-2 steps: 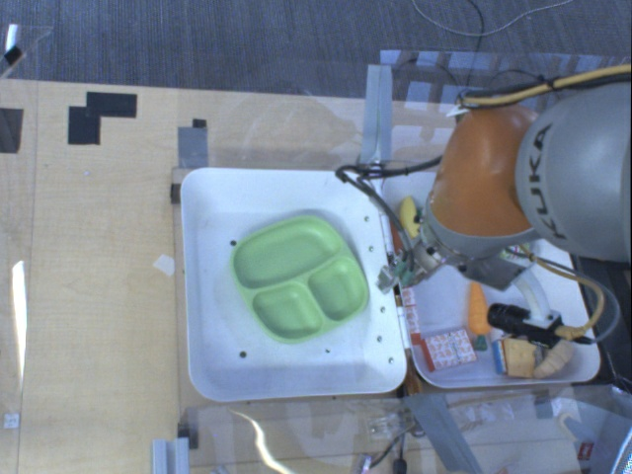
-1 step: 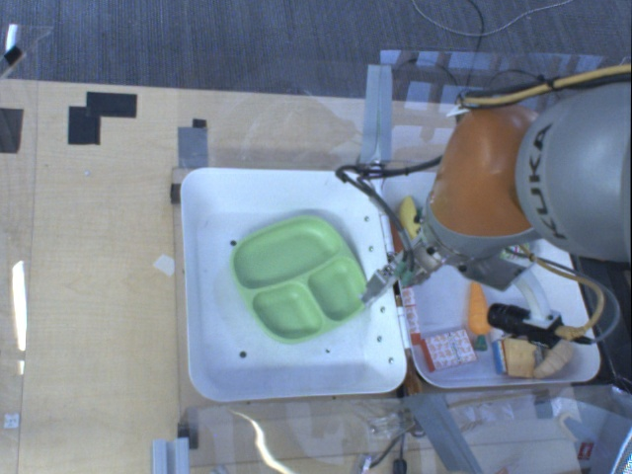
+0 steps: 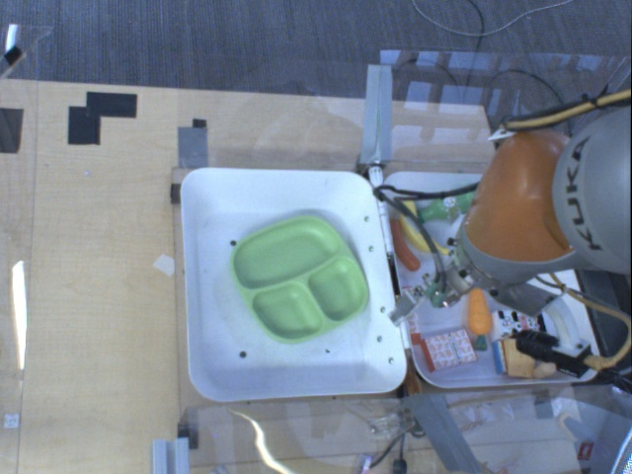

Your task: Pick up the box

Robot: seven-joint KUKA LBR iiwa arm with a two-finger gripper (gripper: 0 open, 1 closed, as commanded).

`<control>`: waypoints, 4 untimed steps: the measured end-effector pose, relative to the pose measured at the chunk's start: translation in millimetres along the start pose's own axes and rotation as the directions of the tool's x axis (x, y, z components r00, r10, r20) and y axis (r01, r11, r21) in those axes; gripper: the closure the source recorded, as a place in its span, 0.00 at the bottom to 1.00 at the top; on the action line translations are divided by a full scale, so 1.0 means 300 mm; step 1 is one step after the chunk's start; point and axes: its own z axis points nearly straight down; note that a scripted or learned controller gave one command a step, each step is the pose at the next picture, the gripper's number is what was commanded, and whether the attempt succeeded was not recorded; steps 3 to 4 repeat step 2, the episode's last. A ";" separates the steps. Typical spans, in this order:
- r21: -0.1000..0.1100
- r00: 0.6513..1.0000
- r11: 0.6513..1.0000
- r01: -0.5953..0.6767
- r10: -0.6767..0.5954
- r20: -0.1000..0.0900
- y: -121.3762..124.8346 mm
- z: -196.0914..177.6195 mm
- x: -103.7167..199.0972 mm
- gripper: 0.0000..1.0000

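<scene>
A wooden bench (image 3: 89, 294) seen from above carries two shallow white bins side by side. The left bin (image 3: 212, 363) holds a green divided plate (image 3: 299, 276) near its middle, tilted slightly askew. The grey and orange arm (image 3: 538, 205) reaches over the right bin (image 3: 434, 371), covering most of it. Its gripper (image 3: 434, 289) hangs low near that bin's left wall; whether it is open or closed cannot be told from this angle. The box (image 3: 448, 348), small with a red patterned face, lies flat near the right bin's front edge, apart from the gripper. Beside it sits an orange item (image 3: 479, 314), possibly a carrot.
</scene>
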 end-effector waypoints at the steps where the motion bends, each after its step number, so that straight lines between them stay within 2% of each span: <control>1: -0.031 1.000 1.000 0.007 -0.008 -0.013 -0.010 0.138 -0.065 0.00; 2: -0.004 0.988 0.988 0.152 -0.152 0.003 -0.040 -0.005 -0.073 0.00; 4: -0.004 0.988 0.988 0.152 -0.152 0.003 -0.040 -0.005 -0.073 0.00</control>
